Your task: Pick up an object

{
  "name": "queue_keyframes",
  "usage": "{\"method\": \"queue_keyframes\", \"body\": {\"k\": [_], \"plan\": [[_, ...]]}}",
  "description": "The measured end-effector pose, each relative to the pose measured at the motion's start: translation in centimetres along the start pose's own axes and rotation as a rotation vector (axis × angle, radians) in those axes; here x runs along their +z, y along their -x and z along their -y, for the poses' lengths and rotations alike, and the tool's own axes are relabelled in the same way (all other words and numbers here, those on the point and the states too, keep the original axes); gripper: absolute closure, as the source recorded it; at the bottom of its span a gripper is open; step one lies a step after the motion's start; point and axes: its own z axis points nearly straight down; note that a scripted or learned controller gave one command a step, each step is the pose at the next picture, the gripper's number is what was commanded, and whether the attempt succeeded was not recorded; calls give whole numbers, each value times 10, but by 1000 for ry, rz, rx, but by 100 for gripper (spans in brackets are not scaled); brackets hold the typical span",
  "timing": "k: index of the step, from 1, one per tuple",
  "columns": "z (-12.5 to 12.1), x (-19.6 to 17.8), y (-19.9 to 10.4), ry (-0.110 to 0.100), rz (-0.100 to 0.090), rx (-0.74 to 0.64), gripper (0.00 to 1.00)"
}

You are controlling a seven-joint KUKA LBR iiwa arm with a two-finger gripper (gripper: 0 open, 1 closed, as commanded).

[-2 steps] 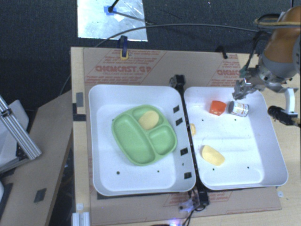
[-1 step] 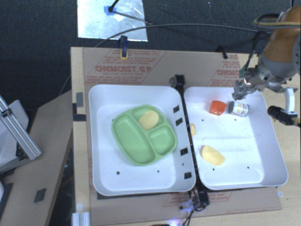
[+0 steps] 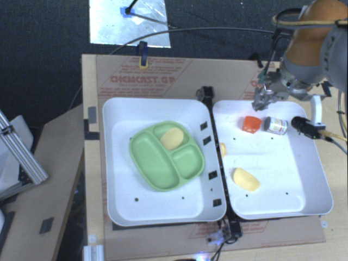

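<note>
My gripper (image 3: pixel 264 101) hangs over the far edge of the right bin (image 3: pixel 304 200), nothing visibly in it. Just in front of it and slightly left lies an orange-red block (image 3: pixel 251 124). Beside the block, to its right, a small silvery can (image 3: pixel 276 126) rests on its side. A yellow lemon-like piece (image 3: pixel 246 179) lies nearer the front of the same bin. In the left bin (image 3: pixel 122 200) a green divided plate (image 3: pixel 157 167) carries another yellow piece (image 3: pixel 173 138) in its far compartment.
A small yellow bit (image 3: pixel 223 149) sits by the black-clipped divider (image 3: pixel 216 162) between the bins. A cardboard sheet (image 3: pixel 147 75) lies under both bins. The grey arm (image 3: pixel 315 42) comes in from the upper right.
</note>
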Motion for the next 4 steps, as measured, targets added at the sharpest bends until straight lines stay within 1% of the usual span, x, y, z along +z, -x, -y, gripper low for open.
{"method": "queue_keyframes", "body": {"k": [1,2,3,4], "plan": [[-5,7,-49,-1,1,1,100],[-7,-6,-108,-1,0,0,100],[-6,-6,-152,-2,0,1,100],[-5,-15,-201,-1,0,1,100]]}}
